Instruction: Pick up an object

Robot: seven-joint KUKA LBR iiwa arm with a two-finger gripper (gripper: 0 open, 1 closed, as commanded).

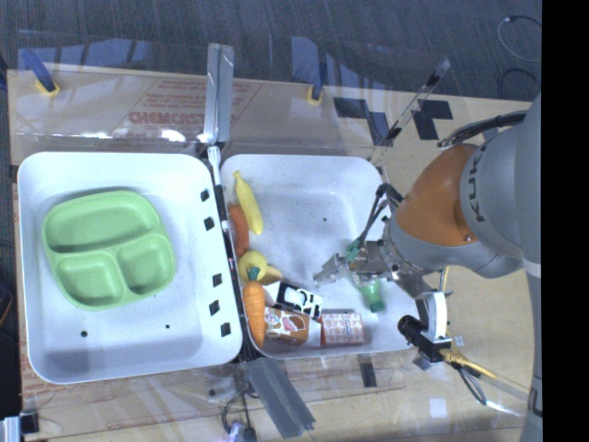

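Observation:
My gripper (348, 263) hangs low over the right part of the right bin (304, 178), below the orange wrist band (440, 205). A small green bottle (372, 292) lies just right of and below it, partly hidden by the wrist. A yellow banana (248, 203) and an orange carrot (238, 229) lie along the bin's left wall. Below them sit a yellow fruit (253, 266) and a second carrot (255, 309). A black and white box (298, 296), a brown can (285, 326) and a red and white can (341, 328) rest along the front wall.
The left bin (37, 339) holds a green divided tray (109, 247). A metal divider (219, 99) rises between the bins at the back. Bare white floor lies in the middle of the right bin, between the banana and the gripper.

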